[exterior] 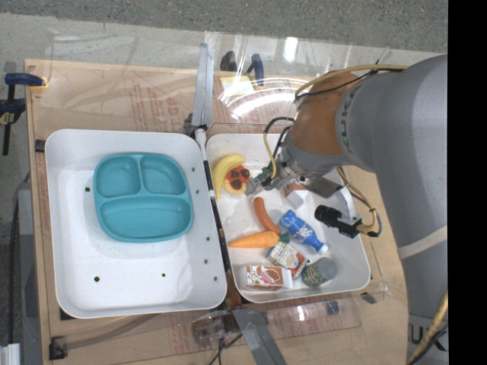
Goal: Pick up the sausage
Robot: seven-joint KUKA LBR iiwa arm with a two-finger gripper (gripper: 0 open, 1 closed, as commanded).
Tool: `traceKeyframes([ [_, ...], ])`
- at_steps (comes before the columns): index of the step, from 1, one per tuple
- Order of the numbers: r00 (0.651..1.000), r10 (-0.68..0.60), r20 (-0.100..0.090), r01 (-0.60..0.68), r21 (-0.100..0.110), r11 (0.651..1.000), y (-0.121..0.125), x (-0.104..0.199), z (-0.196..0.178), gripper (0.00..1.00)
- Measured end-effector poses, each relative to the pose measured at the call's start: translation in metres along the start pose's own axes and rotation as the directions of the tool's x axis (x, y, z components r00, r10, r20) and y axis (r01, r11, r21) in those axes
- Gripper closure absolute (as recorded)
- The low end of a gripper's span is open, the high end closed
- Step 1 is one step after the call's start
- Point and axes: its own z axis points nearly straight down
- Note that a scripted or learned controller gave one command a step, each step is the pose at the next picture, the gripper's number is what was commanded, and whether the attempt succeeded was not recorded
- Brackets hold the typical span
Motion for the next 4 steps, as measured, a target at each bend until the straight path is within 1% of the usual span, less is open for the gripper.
traceKeyframes([
  [1, 1.0, 0.0, 0.0, 0.0, 0.0, 1.0, 0.0, 0.0, 0.0, 0.0],
  [2, 0.997, -0.079, -0.004, 0.079, 0.002, 0.997, -0.018, 0.002, 0.011, 0.0],
  [3, 0.997, -0.081, -0.002, 0.081, 0.002, 0.997, -0.018, 0.001, 0.0, 1.0],
  [4, 1.0, -0.025, -0.003, 0.025, -0.001, 1.0, -0.012, 0.075, -0.125, 1.0],
])
